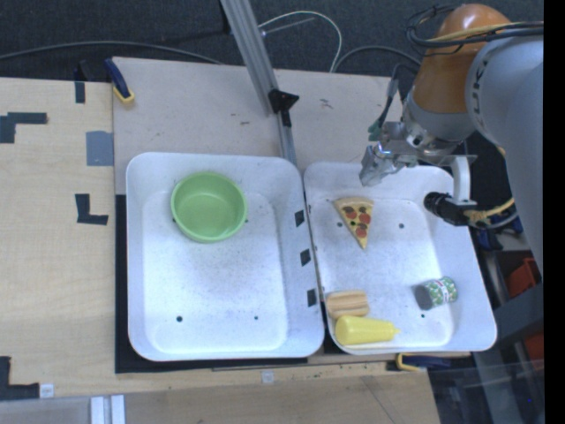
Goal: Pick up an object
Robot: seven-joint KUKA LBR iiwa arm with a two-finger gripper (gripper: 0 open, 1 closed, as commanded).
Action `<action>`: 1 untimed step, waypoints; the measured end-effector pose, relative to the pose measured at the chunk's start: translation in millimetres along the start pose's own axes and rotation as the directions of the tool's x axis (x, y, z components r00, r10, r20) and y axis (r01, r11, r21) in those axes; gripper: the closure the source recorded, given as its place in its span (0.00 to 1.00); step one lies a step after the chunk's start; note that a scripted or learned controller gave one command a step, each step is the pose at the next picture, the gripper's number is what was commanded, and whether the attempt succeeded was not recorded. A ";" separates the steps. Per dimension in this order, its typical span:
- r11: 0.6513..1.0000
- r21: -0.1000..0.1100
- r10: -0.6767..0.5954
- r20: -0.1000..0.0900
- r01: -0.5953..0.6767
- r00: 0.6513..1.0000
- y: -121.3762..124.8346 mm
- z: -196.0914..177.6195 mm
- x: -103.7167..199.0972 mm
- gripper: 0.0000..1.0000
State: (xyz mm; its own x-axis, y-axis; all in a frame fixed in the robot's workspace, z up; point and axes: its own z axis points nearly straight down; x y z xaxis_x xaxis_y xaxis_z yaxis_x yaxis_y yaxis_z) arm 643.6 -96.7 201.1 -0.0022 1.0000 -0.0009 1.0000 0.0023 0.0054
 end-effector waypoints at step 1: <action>1.000 0.003 0.000 -0.001 0.000 1.000 1.0 -32.1 0.5 1.00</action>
State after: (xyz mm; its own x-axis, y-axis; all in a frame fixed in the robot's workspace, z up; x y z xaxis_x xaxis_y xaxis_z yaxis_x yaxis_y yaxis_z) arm 644.4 -96.1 233.2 -0.0021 1.0000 -0.0001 1.0000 0.0021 0.0028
